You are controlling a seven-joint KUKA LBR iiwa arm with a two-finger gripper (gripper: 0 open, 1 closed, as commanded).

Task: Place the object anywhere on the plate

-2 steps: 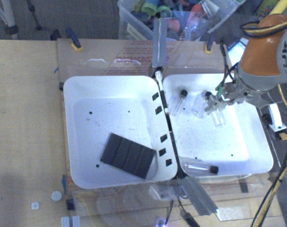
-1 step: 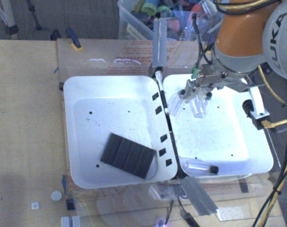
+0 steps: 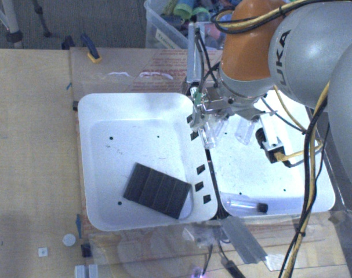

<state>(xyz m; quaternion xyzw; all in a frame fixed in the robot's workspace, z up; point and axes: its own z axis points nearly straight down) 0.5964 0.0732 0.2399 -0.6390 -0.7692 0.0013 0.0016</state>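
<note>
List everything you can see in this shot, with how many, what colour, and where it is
white bins: two, white, side by side on the bench
plate: one, dark grey, lying flat in the left bin, lower part
tube: one, clear with a black cap, near the front wall of the right bin
tub of toys: one, clear, mixed colours, behind the bins
clamp: one, blue and yellow, on the bench at the back left
arm: one, grey with an orange band, reaching in from the right
gripper: one, clear fingers, above the right bin
</note>
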